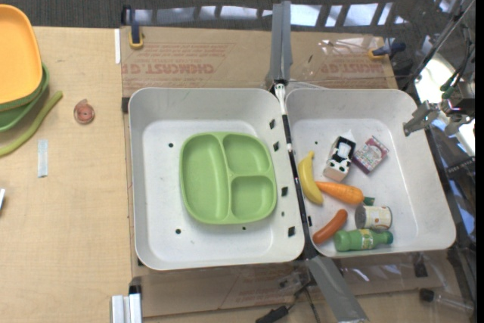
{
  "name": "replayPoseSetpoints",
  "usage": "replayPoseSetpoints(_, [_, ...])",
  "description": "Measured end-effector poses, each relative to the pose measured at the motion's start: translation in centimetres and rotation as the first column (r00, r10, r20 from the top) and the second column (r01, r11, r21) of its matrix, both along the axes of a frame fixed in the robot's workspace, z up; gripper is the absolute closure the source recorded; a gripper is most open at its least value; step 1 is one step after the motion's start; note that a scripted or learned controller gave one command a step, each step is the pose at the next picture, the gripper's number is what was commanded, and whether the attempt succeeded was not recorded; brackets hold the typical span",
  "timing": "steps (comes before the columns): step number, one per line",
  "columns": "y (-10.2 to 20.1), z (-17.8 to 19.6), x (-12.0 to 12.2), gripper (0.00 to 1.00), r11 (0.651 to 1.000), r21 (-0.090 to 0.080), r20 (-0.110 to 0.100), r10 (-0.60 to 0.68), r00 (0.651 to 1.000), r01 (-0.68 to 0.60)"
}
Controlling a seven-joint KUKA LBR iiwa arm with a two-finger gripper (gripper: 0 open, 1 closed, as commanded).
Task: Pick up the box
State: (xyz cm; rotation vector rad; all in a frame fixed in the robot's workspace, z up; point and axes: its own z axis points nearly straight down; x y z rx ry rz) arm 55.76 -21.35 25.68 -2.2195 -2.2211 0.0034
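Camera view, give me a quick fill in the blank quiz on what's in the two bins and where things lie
1. The green plate lies in the ____ bin.
2. The banana lies by the right bin's ____ wall.
3. The carrot lies between the cow toy and the ____.
4. The box lies to the ____ of the cow toy.

Missing words: left; left; sausage; right

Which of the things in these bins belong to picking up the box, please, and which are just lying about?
For the job:
box
right bin

Lying about:
banana
carrot
cow toy
can
green bottle
sausage
green plate
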Motion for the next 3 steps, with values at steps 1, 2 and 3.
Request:
replayPoseSetpoints(1, [1.5, -15.9, 5.0, 0.00, 0.944, -0.006, 0.012, 0.331, 0.944, -0.331])
replayPoseSetpoints(2, [3.6, -15.8, 3.3, 0.00, 0.921, -0.008, 0.013, 0.389, 0.921, -0.389])
replayPoseSetpoints(3, [5.6, -16.5, -0.3, 0.00, 0.946, 0.000, 0.003, 0.323, 0.946, -0.323])
